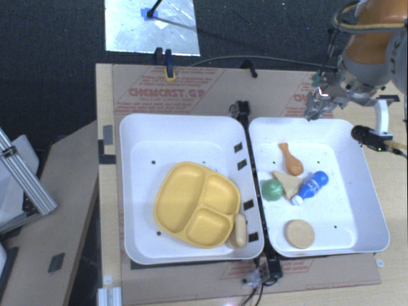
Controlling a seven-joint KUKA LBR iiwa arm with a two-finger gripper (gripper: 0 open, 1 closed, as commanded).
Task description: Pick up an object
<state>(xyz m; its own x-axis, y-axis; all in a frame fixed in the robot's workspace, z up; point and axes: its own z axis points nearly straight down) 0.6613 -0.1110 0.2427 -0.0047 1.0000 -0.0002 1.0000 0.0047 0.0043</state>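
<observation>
The robot's gripper hangs over the far rim of the right bin, near its back left corner; whether its jaws are spread or pressed together cannot be told. Below it, an orange drumstick, a tan wedge, a green ball and a blue bottle cluster toward the bin's left wall, with a round biscuit nearer the front. White floor lies open along the right side. In the left bin, a yellow divided plate sits toward the front.
</observation>
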